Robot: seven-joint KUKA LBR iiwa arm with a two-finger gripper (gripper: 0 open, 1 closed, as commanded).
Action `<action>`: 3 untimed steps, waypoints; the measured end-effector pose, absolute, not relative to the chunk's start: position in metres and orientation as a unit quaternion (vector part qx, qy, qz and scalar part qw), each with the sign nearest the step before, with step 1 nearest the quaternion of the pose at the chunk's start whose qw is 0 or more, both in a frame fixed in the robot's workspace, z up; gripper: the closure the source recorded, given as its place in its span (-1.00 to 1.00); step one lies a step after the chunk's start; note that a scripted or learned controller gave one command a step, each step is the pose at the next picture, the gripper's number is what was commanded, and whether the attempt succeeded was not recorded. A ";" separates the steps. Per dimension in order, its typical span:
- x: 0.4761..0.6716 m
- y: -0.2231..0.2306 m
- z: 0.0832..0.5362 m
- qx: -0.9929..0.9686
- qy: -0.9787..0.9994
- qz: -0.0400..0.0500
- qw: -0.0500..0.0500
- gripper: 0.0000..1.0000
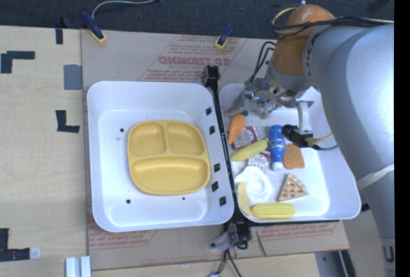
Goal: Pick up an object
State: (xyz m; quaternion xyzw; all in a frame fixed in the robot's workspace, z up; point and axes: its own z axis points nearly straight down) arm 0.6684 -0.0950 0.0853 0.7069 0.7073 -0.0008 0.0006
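The right-hand shallow white bin [333, 195] holds a cluster of toy food, eight pieces counted. An orange plastic carrot [236, 127] lies near the bin's left wall, its long axis running up and down the view with a slight lean, narrow end pointing down. Just beside it sits a small red-and-white packet [246, 136], and below that a yellow banana [250, 150] lies slantwise, right end higher. A blue bottle with a white cap [277, 145] stands lengthwise up and down the view, next to an orange-brown oval bread piece [294, 156]. Lower lie a white fried egg [256, 184], a triangular pizza slice [292, 189] with its tip pointing up, and a yellow corn cob [273, 209] lying level along the bin's near wall. The tool [272, 98], below the arm's orange band [298, 38], hangs over the bin's far end, above the carrot and the bottle; whether it is released or clenched I cannot tell. The left white bin [102, 160] carries one yellow three-compartment plate [168, 157]. Both bins rest on a cardboard-covered surface [154, 58].
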 end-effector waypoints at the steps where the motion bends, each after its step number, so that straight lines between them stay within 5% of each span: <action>1: 0.669 -0.097 0.085 0.707 0.708 -0.001 0.001 -1.00; 2: 0.669 -0.094 0.085 0.707 0.707 -0.001 0.001 -1.00; 3: 0.669 -0.094 0.095 0.707 0.707 0.000 0.001 1.00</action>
